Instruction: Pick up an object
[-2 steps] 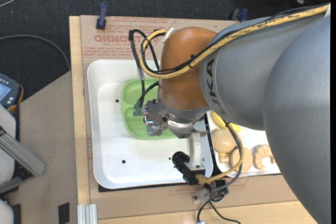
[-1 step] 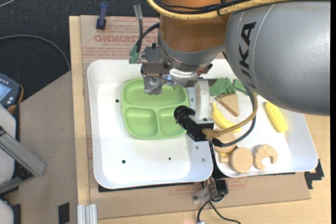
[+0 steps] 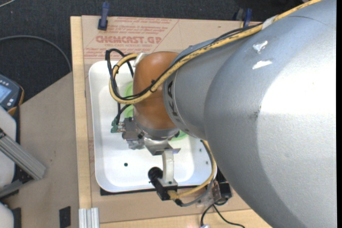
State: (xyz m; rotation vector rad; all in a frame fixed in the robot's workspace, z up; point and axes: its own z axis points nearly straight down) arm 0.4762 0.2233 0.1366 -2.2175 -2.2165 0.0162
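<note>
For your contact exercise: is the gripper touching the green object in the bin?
Cannot tell. In the camera view the arm's orange band covers the gripper and most of the green object in the bin.

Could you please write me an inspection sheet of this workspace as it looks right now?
Surface: brown board bench printed with red lettering, bearing a shallow white bin.
Job's things: a light green object lies in the bin, mostly hidden behind the arm; a small dark speck sits on the bin floor.
Clutter: nothing seen.
Grippers: grey arm with orange band hangs over the bin; finger state cannot be judged.
Cables: yellow and black cables loop beside the wrist.
Surroundings: dark carpet, two blue clamps on the board's far edge.
</note>
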